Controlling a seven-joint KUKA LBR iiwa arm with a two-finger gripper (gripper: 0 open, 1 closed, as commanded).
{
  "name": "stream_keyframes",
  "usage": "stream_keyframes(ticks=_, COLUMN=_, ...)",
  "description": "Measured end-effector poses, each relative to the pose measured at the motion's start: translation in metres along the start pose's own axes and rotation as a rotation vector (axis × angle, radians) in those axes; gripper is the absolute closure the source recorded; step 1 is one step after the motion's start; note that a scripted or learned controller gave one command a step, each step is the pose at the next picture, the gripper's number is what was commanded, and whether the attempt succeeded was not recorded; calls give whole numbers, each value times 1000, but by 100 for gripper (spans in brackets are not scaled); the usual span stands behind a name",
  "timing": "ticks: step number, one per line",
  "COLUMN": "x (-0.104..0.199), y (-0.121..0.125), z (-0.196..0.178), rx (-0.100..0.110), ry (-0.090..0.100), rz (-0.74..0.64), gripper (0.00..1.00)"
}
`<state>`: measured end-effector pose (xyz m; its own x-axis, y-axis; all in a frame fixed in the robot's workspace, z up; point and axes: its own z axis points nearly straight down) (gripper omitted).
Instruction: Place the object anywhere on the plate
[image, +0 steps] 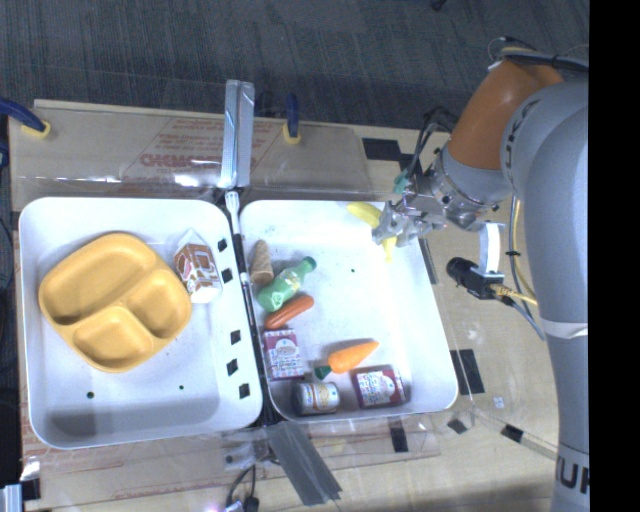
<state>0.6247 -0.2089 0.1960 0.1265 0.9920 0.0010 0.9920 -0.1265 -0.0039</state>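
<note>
Over the right bin's (440, 330) far right corner hangs the hand (392, 232), carried by the grey arm (545, 180) with its orange band; from this slanted view it cannot be told how far the hand is open, and nothing can be made out in its hold. Just beside it, against the bin's far wall, lies a yellow banana (364, 212). Nearer the dividing wall rest a brown cone-shaped piece (261, 261), a green bottle (284, 284) and, touching the bottle, an orange-red sausage-like piece (289, 311). Toward the near wall sit a small red carton (283, 354), a carrot (350, 355) with green leaves, a tin can (316, 397) on its side and a dark red packet (377, 386) beside it. Across in the left bin (40, 400), the yellow sectioned plate (112, 299) lies tilted toward the far left, and a brown-and-white wrapped item (197, 268) sits just beside its right rim. Both bins rest on the desk (480, 400).
</note>
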Motion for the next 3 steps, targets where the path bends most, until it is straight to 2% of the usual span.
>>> stream_keyframes(ticks=1, x=22, y=-7, z=14, rx=0, ry=-1, rz=-256, gripper=100)
stream_keyframes(ticks=2, x=74, y=23, z=28, rx=-2, ry=-2, rz=-261, gripper=100)
stream_keyframes(ticks=3, x=137, y=-71, z=5, rx=0, ry=-1, rz=-275, gripper=100)
